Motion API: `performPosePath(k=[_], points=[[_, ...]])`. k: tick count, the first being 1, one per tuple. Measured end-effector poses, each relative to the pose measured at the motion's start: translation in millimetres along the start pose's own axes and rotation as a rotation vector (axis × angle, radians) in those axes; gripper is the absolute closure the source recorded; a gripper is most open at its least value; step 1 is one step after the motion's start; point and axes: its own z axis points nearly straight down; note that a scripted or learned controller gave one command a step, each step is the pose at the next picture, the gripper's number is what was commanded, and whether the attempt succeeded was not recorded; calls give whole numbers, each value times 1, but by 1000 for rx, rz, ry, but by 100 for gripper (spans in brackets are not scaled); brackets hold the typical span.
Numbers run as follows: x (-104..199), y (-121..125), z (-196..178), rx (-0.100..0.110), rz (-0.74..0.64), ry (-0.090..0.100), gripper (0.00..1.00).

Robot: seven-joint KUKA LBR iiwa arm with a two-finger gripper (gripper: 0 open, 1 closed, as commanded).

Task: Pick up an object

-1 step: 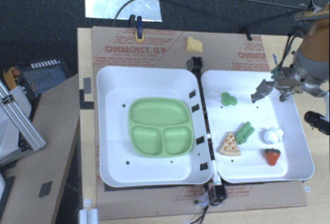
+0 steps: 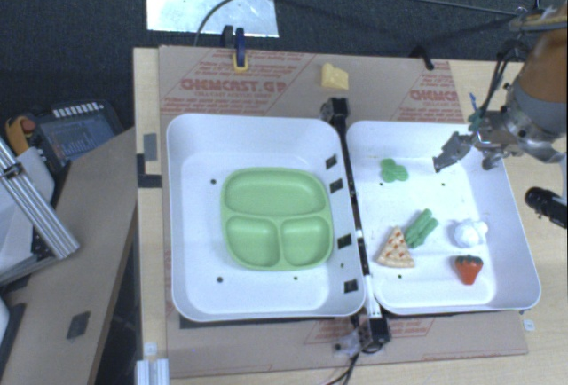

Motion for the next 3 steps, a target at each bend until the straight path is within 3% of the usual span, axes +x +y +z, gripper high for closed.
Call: performPosePath(k=[1,3], points=[[1,9,45,1,0,0,0],[6,-1,149,4,2,1,0]])
